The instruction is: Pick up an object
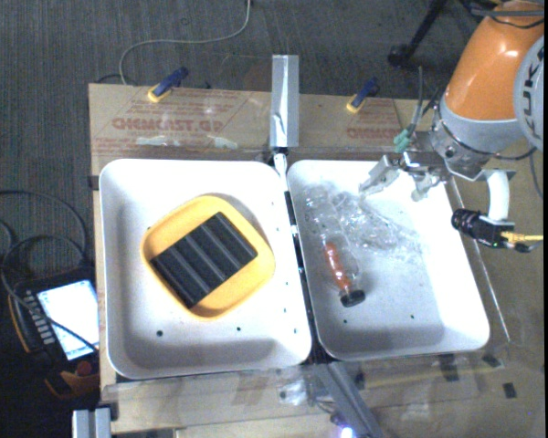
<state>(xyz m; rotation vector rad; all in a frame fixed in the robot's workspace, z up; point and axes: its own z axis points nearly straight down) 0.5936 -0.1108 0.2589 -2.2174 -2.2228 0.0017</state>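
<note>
Looking down on the bench point(192, 121), a brown board carries two shallow white bins side by side, with a metal strip point(284, 103) standing at the seam between them. The arm point(493, 71), grey with a broad orange band, comes in from the upper right. The left bin point(128, 336) holds a yellow tray point(210, 255) with a black ribbed insert, lying tilted near the bin's middle. The right bin point(438, 327) holds a crumpled clear plastic wrapper point(361, 219) spread across its upper middle (edges hard to trace against the white). Just below the wrapper lies a small bottle point(341, 267), clear with orange contents and a dark cap, pointing toward the bin's near side and touching or nearly touching the wrapper.

The gripper point(402, 178) hangs over the upper right part of the right bin, its two fingers point(376, 178) spread apart with nothing between them. It sits just beside the wrapper's upper edge and well apart from the bottle.

Two blue-and-yellow clamps point(167, 83) grip the board's far edge. A tablet point(66, 310) lies off the bench at lower left.
</note>
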